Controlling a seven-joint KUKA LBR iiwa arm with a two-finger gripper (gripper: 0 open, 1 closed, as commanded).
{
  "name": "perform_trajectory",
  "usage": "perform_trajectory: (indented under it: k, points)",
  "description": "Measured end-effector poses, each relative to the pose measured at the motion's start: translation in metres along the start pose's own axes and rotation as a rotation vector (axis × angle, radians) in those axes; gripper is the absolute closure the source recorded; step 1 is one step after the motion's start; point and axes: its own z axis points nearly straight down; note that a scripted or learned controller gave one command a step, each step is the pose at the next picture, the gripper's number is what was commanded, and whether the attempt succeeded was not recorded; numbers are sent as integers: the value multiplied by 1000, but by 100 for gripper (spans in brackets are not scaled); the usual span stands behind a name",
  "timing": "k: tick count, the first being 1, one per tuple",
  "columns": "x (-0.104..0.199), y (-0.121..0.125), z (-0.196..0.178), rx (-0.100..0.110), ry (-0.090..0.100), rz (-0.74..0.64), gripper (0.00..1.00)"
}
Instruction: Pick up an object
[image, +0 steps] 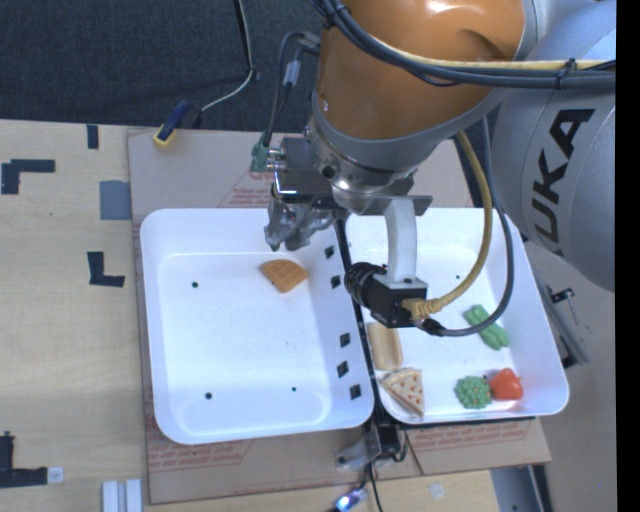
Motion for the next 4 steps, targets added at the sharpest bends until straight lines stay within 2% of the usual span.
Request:
perform_trajectory:
  k: [1, 2, 3, 4]
  points:
    - [35, -2, 37, 14, -6, -4, 100]
    - [34, -5, 170, 24, -11, -1, 100]
    - [32, 53, 347, 22, -10, 1, 100]
    - [5, -3, 223, 6, -1, -1, 100]
